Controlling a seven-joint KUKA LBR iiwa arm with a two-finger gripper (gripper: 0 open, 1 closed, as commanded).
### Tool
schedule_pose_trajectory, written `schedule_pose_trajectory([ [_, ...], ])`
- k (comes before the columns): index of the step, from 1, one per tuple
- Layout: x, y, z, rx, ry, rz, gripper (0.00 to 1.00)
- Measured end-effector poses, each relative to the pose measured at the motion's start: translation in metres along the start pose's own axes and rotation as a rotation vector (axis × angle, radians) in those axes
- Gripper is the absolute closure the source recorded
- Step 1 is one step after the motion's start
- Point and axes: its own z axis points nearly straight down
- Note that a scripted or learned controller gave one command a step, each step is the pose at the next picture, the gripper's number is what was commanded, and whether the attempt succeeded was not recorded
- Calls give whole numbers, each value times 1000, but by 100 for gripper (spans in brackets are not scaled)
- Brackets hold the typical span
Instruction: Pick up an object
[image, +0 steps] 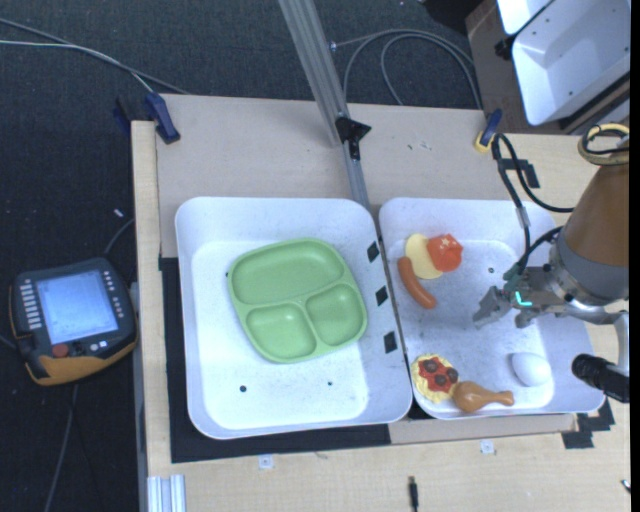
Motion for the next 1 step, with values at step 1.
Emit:
schedule_pose_trajectory([
  [1,0,1,-1,-2,0,0,0],
])
